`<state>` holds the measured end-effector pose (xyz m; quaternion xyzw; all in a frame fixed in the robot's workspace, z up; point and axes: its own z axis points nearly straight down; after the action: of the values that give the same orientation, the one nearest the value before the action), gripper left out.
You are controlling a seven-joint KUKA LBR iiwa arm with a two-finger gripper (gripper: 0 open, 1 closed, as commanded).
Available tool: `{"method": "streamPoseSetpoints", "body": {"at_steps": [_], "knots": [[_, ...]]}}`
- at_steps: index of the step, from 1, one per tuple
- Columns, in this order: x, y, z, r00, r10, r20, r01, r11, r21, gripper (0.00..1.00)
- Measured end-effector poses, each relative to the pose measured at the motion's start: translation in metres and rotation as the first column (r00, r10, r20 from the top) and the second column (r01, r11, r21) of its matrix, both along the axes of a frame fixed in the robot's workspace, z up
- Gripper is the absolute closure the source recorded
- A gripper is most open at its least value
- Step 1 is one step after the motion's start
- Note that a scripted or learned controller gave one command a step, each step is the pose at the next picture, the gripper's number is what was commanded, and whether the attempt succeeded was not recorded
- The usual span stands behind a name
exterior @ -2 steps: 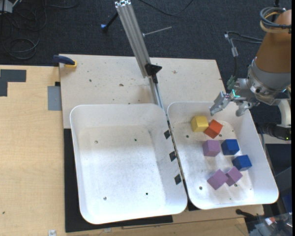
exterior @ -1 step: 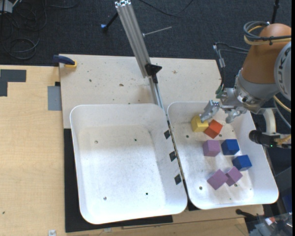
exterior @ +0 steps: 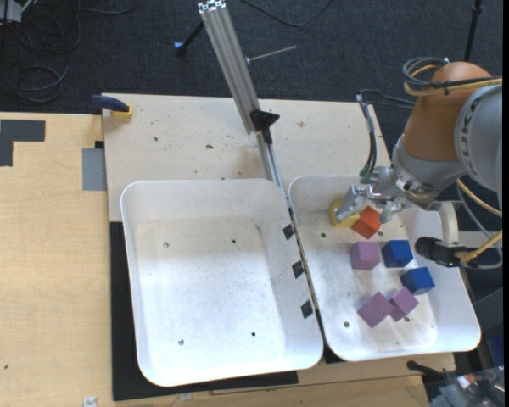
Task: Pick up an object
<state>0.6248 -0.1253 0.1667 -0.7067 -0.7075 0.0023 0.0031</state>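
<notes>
The hand (exterior: pixel 366 206) is placed low in the right bin (exterior: pixel 458 333), at its far end, over an orange block (exterior: pixel 367 223) and a yellow block (exterior: pixel 343 218). Whether anything is grasped cannot be told. A grasp is judged under way; a lift would be called for next.

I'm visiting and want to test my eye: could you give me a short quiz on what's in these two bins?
1. True or false: all the blocks lie in the right bin.
2. How many purple blocks are there?
3. Which block sits nearest the gripper? A) blue B) orange C) purple

Key:
1. True; the left bin shows bare floor.
2. Three: one beside a blue block, two lower down.
3. B, the orange block, next to a yellow piece.
</notes>
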Motion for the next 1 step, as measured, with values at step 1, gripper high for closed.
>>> {"method": "streamPoseSetpoints", "body": {"at_steps": [1], "knots": [[0.0049, 0.0020, -0.0422, 1.000, -0.002, 0.018, 0.002, 1.000, -0.004, 0.00]]}}
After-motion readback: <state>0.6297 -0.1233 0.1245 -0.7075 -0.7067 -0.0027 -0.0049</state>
